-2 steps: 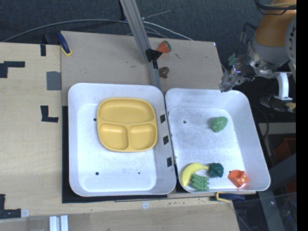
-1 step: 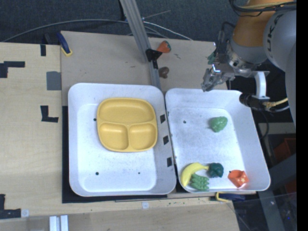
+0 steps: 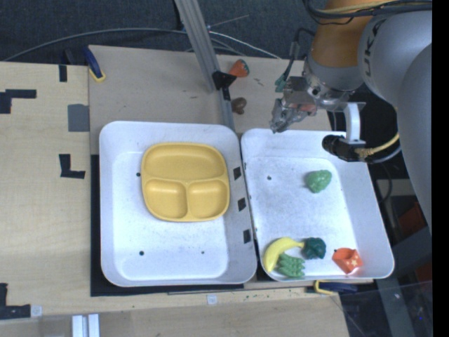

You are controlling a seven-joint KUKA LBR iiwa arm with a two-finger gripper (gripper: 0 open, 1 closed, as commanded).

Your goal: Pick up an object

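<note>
Two white bins sit side by side on my feed, and much of the arm (image 3: pixel 379 41) is cut off by the top and right edges. I see only its grey casing, the orange band and a few dark letters on the shell that I cannot read. The pincer (image 3: pixel 280 123) hangs at the far rim of the right bin (image 3: pixel 365 188), near the corner it shares with the left bin (image 3: pixel 112 209). Its tip is a small dark blur, so I cannot tell how it is set, and I see nothing gripped there.

All the pickable pieces lie nearer to me than the pincer. A pale green lump (image 3: pixel 318 180) sits alone below and a little to the right of it, well apart. Farther down, in the near corner of that bin, a yellow banana (image 3: pixel 278 248) touches a light green knobbly piece (image 3: pixel 290 265), with a dark green piece (image 3: pixel 314 247) just beside them; an orange-red piece (image 3: pixel 347 259) lies to their right. They are too small for me to say what each represents.

Down and to the left of the pincer, the left bin holds a yellow divided plate (image 3: pixel 186 181). Beyond the bins, left of the pincer, a small orange item (image 3: pixel 240 67) and a brown one (image 3: pixel 238 105) rest on the bench (image 3: pixel 140 83) beside a slanted grey bar (image 3: pixel 196 27); both are too blurred to identify. No labels are legible anywhere.
</note>
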